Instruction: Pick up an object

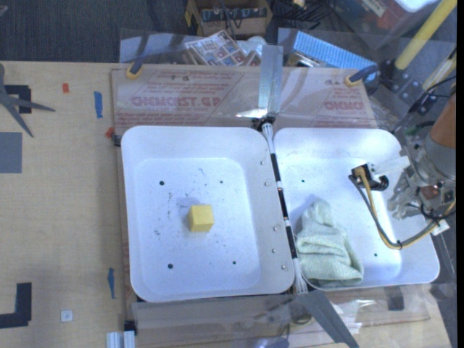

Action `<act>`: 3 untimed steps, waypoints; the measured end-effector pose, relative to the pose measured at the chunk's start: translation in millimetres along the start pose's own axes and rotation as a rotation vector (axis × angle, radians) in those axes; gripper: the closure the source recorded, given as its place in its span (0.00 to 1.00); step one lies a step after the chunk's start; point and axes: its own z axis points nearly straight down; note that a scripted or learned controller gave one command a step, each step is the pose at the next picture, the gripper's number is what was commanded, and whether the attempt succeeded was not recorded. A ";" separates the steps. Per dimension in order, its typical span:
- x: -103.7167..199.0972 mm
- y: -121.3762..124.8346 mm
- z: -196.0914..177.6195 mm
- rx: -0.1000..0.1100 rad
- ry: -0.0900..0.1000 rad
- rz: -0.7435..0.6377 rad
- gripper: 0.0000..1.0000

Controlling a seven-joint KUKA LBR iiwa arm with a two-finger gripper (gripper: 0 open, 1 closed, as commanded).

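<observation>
A small yellow cube (201, 217) lies near the middle of the left bin (145, 151). A crumpled pale cloth (326, 242) rests in the right bin (326, 151), against its left wall and front edge. My gripper (407, 194) hangs low over the right side of the right bin, to the right of the cloth and apart from it. A yellow cable (380, 223) with a black end piece (366, 177) loops from the gripper across the bin floor. The grey arm (438, 158) enters from the right edge.
A metal divider (279, 194) with screws joins the two bins. Clear plastic sheeting with red print (188, 96) lies behind the bins. Boxes and clutter sit beyond the bench's far edge. Bare wooden bench top (58, 194) stretches to the left.
</observation>
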 end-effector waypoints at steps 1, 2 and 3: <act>1.3 -1.1 -6.1 0.002 -0.007 -0.005 1.00; 2.5 -2.2 -12.1 0.005 -0.014 -0.010 1.00; 36.8 -47.0 -19.0 -0.002 0.001 -0.034 1.00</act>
